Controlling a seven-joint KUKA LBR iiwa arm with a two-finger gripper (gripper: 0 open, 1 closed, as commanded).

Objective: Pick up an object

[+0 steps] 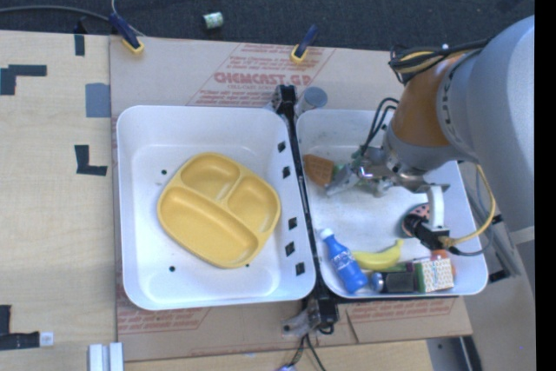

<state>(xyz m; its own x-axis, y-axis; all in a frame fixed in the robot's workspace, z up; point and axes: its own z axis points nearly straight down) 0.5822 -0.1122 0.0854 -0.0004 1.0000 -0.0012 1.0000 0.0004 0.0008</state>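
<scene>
My gripper hangs low over the upper part of the right bin, with its fingers apart and nothing between them. One fingertip is just right of a brown, bun-like piece near the divider; I cannot tell whether they touch. Along the bin's front edge lie a blue bottle, a yellow banana, a small dark item and a colourful little box. The grey arm with its orange band covers the bin's right side.
The left bin holds a yellow divided plate. A black divider clip strip runs between the bins. White bin floor shows in front of the gripper. Yellow clamps sit on the cardboard at the back.
</scene>
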